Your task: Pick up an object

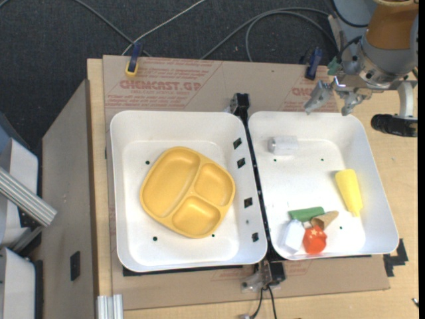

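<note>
clearly nothing is lifted yet: the gripper (330,98), fingers apart and empty, hovers at the right bin's (372,153) twelve o'clock rim, the yellow piece (349,190) untouched.

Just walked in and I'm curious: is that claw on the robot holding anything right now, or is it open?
Gripper: open, fingers spread, holding nothing, above the far rim of the right bin.

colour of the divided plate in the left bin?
Yellow. The divided plate lies in the left bin, seen clearest in the camera view.
</note>
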Tool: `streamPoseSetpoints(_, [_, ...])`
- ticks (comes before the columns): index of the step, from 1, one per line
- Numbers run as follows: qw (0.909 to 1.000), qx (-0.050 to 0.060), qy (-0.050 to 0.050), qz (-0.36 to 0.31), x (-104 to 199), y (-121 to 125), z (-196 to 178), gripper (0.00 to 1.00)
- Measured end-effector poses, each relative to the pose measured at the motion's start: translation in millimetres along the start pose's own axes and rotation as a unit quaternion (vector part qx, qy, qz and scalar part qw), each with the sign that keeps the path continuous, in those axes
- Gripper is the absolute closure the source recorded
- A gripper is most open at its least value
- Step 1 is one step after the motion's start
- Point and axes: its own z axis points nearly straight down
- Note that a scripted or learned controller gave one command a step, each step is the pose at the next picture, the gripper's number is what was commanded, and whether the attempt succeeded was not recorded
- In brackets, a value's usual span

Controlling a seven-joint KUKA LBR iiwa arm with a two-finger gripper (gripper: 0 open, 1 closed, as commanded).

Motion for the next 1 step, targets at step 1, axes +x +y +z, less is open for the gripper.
streamPoseSetpoints(1, [1.0,0.002,0.0,0.0,-2.6,7.3,45.8,0.0])
